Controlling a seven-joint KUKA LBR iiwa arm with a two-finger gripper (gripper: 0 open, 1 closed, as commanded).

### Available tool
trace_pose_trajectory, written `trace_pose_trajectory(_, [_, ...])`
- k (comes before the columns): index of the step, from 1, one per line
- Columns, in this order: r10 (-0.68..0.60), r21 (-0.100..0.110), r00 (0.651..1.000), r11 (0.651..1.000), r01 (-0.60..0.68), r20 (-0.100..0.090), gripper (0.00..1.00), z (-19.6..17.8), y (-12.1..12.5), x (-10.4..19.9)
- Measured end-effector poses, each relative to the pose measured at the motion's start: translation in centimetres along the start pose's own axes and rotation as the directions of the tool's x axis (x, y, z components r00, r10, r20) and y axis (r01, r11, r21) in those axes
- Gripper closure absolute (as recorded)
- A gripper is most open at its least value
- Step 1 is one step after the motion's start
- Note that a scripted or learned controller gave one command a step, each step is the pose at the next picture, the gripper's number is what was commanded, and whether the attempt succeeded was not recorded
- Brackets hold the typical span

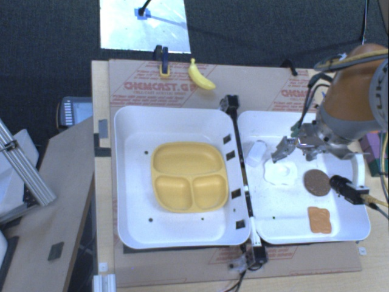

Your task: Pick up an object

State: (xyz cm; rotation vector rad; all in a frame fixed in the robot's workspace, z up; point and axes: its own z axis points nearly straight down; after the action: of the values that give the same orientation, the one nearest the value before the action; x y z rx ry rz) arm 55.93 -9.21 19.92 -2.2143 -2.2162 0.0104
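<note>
The right bin (358, 224) holds a flat white piece (279, 174), a small pale block (255, 152), a brown round disc (316, 182) and a tan rectangular piece (320, 219). My gripper (295, 151) hangs over the back half of this bin, just above and behind the flat white piece. Its metal fingers (281, 148) are spread apart with nothing between them. The brown disc lies just to the gripper's front right. The grey and orange arm covers the bin's back right corner.
The left bin (130, 163) holds a yellow divided plate (188, 176). A toy banana (201, 76) and a yellow clamp (164, 62) lie on the cardboard behind the bins. A black divider (238, 163) runs between the bins.
</note>
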Motion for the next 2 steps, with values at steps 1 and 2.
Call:
trace_pose_trajectory(1, [-0.002, -0.012, 1.000, 1.000, 0.002, 0.001, 0.00, -0.6, 0.3, 0.0])
trace_pose_trajectory(2, [-0.001, -0.009, 1.000, 1.000, 0.001, 0.001, 0.00, 3.8, 0.6, 0.7])
